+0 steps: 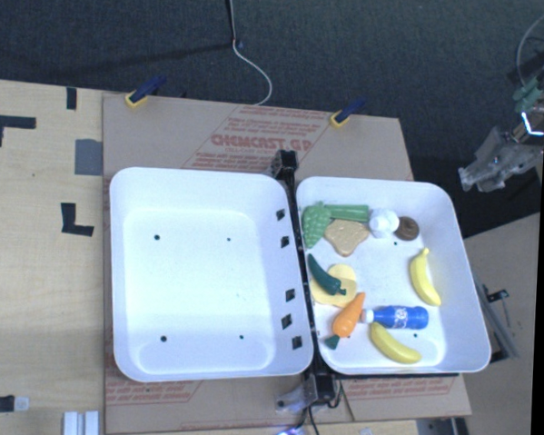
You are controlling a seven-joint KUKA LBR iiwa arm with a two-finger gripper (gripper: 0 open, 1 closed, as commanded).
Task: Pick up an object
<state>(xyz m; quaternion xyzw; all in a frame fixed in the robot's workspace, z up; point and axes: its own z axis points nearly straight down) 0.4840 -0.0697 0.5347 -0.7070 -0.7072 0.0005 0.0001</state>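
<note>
Fingers' state I cannot tell; my gripper (493, 169) sits beyond the right bin (454, 222), outside it. Nearest me, a banana (394, 344) and blue bottle (400, 316) lie inside; farther, green vegetable (325, 218).

A robotics lab: two white bins (201, 186) sit on taped cardboard (258, 134) over a wooden tabletop (34, 245), toy food (344, 234) filling the right one, a cable (248, 61) trailing behind.
</note>
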